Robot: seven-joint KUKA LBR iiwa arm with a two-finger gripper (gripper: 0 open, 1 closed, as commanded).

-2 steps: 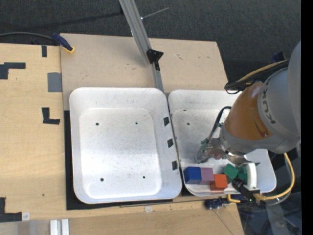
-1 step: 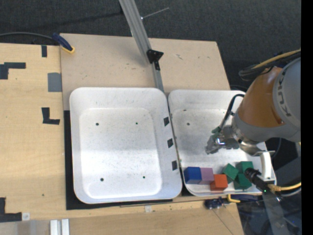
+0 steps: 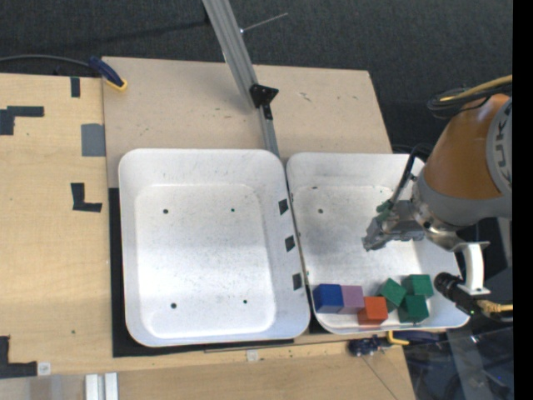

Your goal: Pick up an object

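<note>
Small coloured blocks [image 3: 375, 300], the pickable things, huddle along the lower edge of the right shallow white plastic bin [image 3: 341, 173], at lower right of the frame. Grey two-finger gripper [image 3: 376, 233] hangs above them mid-bin, seemingly placed for a descent; its grip cannot be told.
</note>
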